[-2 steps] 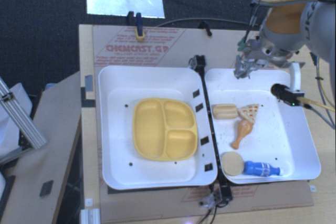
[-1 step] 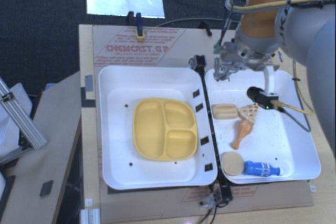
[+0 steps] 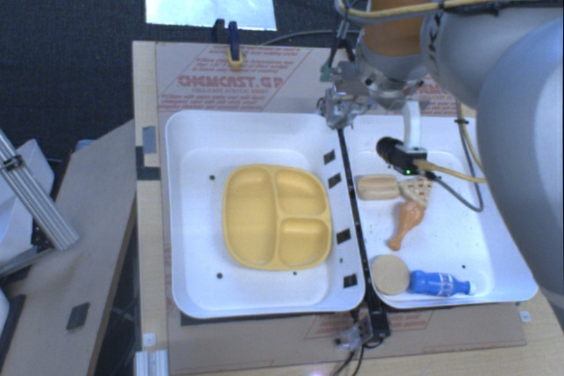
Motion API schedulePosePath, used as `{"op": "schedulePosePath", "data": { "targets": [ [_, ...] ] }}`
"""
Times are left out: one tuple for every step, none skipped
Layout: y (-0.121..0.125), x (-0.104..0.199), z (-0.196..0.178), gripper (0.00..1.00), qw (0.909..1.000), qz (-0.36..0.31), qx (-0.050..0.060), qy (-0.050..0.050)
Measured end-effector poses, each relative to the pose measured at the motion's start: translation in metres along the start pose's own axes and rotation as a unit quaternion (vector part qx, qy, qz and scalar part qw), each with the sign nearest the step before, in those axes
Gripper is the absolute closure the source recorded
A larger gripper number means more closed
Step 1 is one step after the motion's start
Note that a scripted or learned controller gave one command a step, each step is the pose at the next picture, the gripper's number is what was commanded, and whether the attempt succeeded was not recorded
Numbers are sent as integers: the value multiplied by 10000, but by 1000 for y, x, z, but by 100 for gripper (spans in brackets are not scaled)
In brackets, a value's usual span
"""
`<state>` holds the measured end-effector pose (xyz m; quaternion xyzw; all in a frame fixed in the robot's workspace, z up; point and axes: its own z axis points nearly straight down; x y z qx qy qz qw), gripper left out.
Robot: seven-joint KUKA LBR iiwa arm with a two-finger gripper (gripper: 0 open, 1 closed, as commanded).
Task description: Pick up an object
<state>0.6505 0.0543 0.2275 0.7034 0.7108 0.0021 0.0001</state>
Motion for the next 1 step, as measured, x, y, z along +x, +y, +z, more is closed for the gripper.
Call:
{"op": "schedulePosePath", "data": {
  "targets": [
    [-3,53,11,100,10000,5,12,-3]
  ]
}}
